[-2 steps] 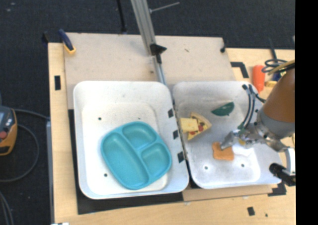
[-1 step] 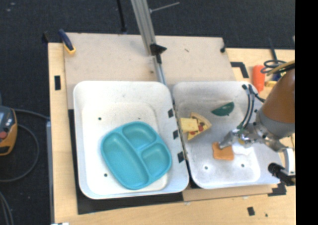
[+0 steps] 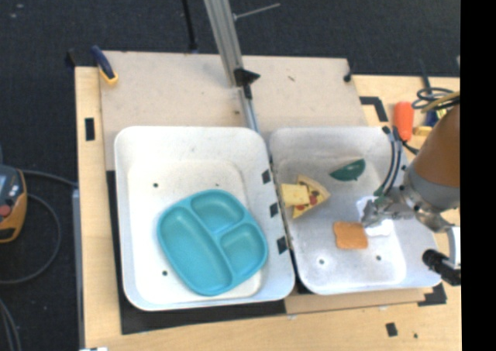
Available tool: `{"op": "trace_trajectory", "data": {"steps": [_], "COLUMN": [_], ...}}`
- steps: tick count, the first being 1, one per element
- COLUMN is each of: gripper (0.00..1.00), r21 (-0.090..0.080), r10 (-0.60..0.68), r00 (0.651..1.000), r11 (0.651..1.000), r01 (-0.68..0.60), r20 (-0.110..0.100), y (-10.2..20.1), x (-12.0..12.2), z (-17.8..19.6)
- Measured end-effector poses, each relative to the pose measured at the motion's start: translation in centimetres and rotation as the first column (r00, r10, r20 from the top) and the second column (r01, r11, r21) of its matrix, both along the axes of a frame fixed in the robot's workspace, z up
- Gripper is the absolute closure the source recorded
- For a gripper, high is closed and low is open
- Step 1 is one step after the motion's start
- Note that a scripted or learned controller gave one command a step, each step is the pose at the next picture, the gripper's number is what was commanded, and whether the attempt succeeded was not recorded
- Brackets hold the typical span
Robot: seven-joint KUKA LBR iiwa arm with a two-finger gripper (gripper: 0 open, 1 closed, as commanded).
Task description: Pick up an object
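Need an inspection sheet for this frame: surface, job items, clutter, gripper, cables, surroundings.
Surface: wooden bench bearing two white bins side by side, left bin and right bin.
Job's things: in the right bin, a yellow wedge toy, an orange flat piece and a dark green piece, all apart from one another.
Clutter: blue divided plate lying in the left bin.
Gripper: gripper low over the right bin, just above-right of the orange flat piece; finger state unclear.
Cables: black cable on the floor at left; yellow-black wires at right.
Surroundings: slanted aluminium bar behind the bins; dark carpet.
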State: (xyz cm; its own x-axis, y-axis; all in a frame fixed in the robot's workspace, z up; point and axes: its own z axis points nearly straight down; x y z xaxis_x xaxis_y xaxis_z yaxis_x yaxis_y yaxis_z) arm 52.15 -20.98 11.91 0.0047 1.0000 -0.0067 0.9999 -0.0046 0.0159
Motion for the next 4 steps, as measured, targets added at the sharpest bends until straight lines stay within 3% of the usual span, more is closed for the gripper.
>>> {"op": "trace_trajectory", "data": {"steps": [1, 3, 4], "gripper": [1.0, 1.0, 1.0], "r21": [0.003, 0.003, 0.006], "r10": [0.007, 0.008, 0.013], "r00": [1.0, 1.0, 1.0], "r11": [1.0, 1.0, 1.0], "r01": [-0.007, -0.008, -0.013], "r20": [-0.009, -0.009, -0.013], "y": [-0.4, -1.5, 3.5], "x": [0.1, 0.4, 2.9], "z": [4.4, 15.6, 15.5]}}
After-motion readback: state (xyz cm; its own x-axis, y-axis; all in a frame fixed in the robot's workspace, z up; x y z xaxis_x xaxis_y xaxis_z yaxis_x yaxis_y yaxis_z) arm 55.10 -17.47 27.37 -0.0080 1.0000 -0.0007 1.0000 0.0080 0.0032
